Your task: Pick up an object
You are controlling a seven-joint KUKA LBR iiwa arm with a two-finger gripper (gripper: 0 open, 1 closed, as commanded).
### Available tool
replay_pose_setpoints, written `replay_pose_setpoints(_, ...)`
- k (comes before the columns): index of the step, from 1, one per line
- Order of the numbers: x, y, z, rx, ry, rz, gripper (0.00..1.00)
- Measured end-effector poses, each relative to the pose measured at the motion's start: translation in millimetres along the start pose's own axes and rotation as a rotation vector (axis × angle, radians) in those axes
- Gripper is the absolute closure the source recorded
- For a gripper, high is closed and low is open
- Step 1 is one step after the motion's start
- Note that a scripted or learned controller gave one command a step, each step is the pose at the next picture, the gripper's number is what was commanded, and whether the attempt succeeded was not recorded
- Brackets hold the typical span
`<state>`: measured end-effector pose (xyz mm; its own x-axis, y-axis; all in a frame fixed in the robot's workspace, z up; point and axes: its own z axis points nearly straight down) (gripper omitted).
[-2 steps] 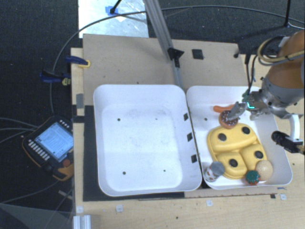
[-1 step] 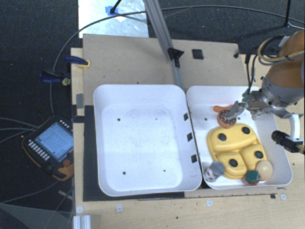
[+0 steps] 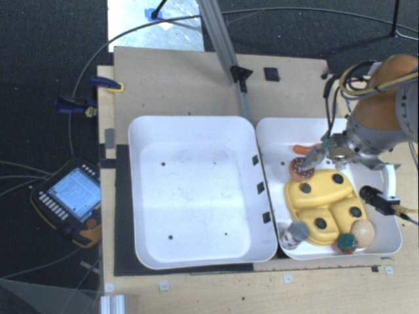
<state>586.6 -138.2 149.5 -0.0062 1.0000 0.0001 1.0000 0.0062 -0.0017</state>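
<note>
Hand point(image 3: 313, 160) low in right bin point(image 3: 275, 142), touching donut point(image 3: 302, 167) (fingers unclear)

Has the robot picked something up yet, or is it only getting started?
Nothing looks picked up yet. The pincer is down in the right white bin, close to a small round brown-and-white toy. The big yellow plastic block with dark dots, the beige ball and the green ball lie in that bin. Grabbing and lifting one is left.
</note>
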Motion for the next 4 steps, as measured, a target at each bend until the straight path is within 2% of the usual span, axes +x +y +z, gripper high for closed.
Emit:
replay_pose_setpoints(1,9.8,-2.1,45.4,-0.018,0.003,0.004,0.0)
replay_pose_setpoints(2,11.7,4.6,59.4,-0.022,-0.001,-0.001,0.0)
replay_pose_setpoints(3,14.8,9.3,44.6,-0.036,0.004,-0.002,1.0)
replay_pose_setpoints(4,16.0,8.0,-19.7,-0.008,-0.001,0.0,1.0)
